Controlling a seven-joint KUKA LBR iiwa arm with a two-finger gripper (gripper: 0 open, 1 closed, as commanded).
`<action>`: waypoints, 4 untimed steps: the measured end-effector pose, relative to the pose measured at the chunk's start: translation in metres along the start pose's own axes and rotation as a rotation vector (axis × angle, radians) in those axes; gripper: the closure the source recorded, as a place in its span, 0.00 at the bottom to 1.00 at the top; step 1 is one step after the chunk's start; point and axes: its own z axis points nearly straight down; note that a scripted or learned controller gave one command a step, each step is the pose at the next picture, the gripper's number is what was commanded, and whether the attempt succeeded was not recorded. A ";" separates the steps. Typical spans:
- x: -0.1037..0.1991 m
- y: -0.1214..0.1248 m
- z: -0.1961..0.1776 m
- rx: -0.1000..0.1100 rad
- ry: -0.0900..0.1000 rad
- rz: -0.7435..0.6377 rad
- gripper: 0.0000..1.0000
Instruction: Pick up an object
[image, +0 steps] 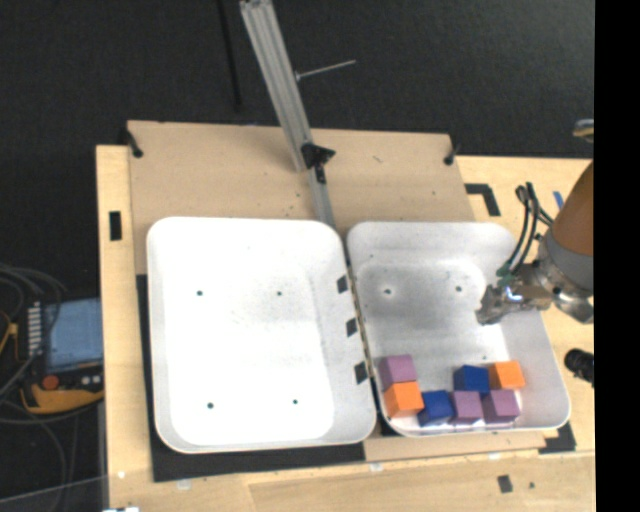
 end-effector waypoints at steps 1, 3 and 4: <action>-0.001 0.002 -0.031 0.000 0.001 -0.002 1.00; 0.111 -0.005 -0.020 0.006 0.003 -0.005 1.00; 0.167 -0.001 -0.022 0.004 0.005 -0.007 1.00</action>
